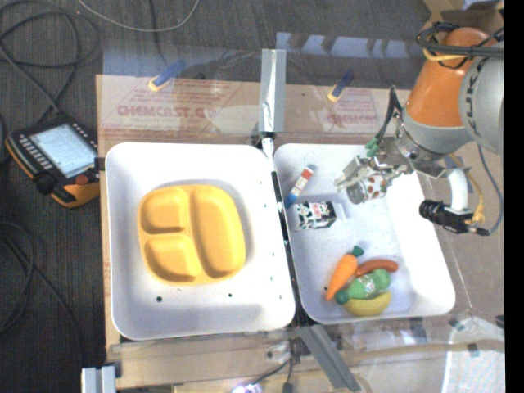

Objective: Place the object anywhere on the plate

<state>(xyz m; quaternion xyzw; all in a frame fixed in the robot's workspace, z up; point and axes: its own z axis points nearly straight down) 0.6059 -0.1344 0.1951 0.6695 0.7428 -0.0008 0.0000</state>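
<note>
A yellow plate (193, 232) with three compartments lies in the left white bin (123, 301). My gripper (366, 176) hangs low over the far part of the right bin (426, 293), well to the right of the plate. A small white thing with red spots (374, 186) sits right at the gripper's tip, partly hidden by it. Whether it is held cannot be made out. A black-and-white patterned box (315, 214) lies just to the gripper's left and nearer the camera.
A small tube with a red and a blue end (299, 185) lies by the right bin's left wall. At the bin's near end a carrot (344, 274), a red pepper (378, 265), a green bottle (368, 284) and a banana (368, 304) lie clustered together.
</note>
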